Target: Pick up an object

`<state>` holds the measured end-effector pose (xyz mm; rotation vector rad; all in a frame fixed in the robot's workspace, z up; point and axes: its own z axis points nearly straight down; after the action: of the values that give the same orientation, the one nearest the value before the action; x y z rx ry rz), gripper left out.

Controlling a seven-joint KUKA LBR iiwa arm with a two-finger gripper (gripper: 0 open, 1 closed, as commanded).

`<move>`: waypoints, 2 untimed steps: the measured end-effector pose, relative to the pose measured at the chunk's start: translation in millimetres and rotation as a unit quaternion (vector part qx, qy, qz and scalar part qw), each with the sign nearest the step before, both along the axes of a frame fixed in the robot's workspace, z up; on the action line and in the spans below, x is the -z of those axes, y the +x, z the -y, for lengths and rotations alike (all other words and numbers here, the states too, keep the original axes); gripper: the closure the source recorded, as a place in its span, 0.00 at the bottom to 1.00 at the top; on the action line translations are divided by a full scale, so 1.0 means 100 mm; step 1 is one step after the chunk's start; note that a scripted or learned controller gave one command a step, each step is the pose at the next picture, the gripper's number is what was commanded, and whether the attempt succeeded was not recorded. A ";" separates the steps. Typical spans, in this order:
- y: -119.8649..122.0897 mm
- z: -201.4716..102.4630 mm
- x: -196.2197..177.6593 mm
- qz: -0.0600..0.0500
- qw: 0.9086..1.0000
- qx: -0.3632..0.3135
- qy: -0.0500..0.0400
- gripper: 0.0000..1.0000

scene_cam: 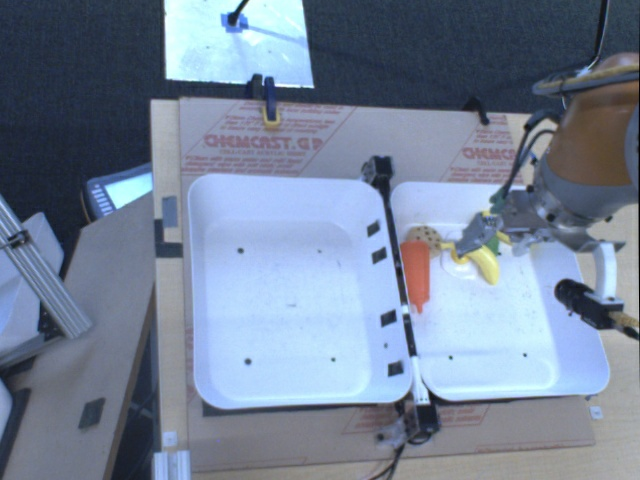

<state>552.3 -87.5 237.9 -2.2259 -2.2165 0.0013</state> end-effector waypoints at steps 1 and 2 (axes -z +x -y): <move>0.67 0.03 0.42 0.003 1.000 -0.005 -0.001 0.00; 0.27 -0.09 0.54 -0.001 1.000 -0.003 0.000 0.00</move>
<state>579.4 -78.4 183.5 -2.2188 -2.2214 0.0020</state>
